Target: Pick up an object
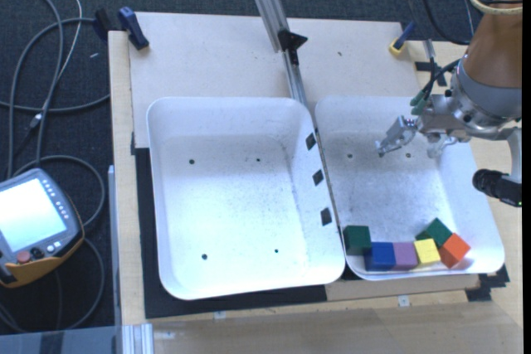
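Your gripper (397,137) hangs over the upper part of the right bin (365,116), whether spread or clenched you cannot tell, while the blocks, from green block (358,239) to orange block (455,249), line the bin's near edge, well apart below it.

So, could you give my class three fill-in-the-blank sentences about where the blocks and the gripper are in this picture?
1. All the coloured blocks lie in the ____ bin.
2. In the row of blocks, the blue block lies between the dark green block and the ____ block.
3. The yellow block lies right next to the ____ block on its right.
4. The gripper hangs over the right bin, far from the ____.

Missing words: right; purple; orange; blocks
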You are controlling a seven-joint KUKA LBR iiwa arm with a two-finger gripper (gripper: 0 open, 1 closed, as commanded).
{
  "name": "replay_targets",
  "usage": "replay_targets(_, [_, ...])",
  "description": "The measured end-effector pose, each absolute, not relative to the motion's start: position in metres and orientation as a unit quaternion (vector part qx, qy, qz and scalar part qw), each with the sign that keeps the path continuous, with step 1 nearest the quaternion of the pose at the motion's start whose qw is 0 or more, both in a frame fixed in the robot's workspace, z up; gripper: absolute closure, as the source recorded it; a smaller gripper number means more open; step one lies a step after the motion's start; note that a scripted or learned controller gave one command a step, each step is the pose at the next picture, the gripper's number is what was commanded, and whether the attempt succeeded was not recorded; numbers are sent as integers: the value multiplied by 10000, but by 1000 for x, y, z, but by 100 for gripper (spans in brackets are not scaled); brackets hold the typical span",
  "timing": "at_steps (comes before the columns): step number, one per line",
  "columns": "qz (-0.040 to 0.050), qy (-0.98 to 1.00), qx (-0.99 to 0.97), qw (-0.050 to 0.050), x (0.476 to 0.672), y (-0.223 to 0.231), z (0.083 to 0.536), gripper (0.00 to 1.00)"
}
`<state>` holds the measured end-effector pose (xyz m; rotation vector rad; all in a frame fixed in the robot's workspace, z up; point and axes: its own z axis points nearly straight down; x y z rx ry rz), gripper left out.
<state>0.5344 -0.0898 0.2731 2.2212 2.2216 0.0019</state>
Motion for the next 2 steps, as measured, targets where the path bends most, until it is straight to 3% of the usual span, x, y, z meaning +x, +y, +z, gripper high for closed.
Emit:
replay_targets(1, [-31, 7047, 7095, -32, 536, -157, 199, 0])
replay_targets(2, [-17, 7049, 7093, -21, 485, -201, 187, 0])
